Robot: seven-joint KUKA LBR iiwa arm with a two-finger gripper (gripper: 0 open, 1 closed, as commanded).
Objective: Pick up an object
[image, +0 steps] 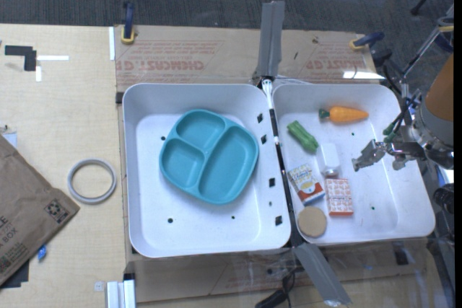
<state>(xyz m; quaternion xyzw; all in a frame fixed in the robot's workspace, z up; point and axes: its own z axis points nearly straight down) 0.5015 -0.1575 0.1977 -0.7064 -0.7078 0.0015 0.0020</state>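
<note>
Objects for picking lie in the right bin [404,223]; none is yet in the gripper's grasp. Nearest the camera sits a round tan disc [312,222] at the bin's front-left corner. Just behind it, two small cartons lie side by side: a red-and-white box [339,197] and a smaller blue-and-red box [305,183], close together but apparently not touching. A pale white item [330,156] lies beyond them, hard to make out against the bin floor. Farther back are a green vegetable-shaped piece [302,136], set at a slant, and an orange carrot [345,114] near the rear wall.

The gripper [370,154] hangs over the right half of this bin, right of the cartons and apart from all items. Whether its fingers stand wide or narrow cannot be told at this resolution.

The left bin [141,223] holds a teal divided plate [209,156]. A tape ring [92,179] rests on the bench outside.

Assessment: the step in hand is the approach, with no target engaged. The next move calls for shifting left over one item, aligning with it and descending. The closely set cartons risk a fouled or double grasp.
</note>
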